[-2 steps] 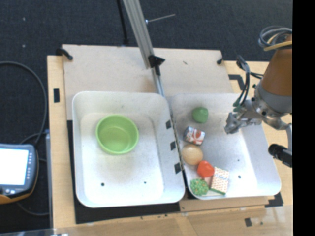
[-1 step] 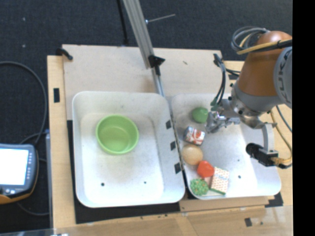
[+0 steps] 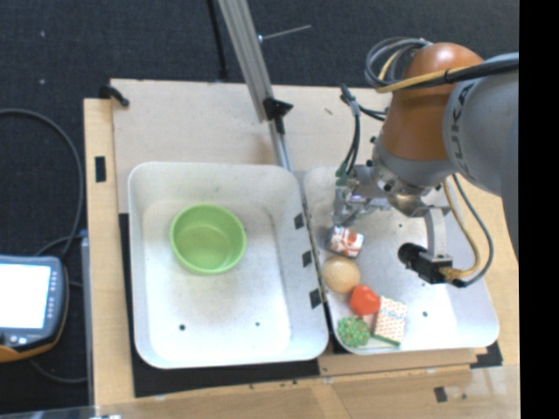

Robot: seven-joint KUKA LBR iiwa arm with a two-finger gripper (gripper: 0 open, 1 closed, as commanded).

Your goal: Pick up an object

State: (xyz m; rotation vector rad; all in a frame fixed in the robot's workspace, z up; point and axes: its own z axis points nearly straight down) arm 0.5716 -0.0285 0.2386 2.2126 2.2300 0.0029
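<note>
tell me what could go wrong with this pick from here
The gripper hangs right above the small red and white object, which lies close to the right bin's left wall; a finger might catch the wall on the way down. The tan egg-shaped object sits just beside the target, so a descent could nudge it or grab both. The packed cluster with the red object leaves little room.
</note>
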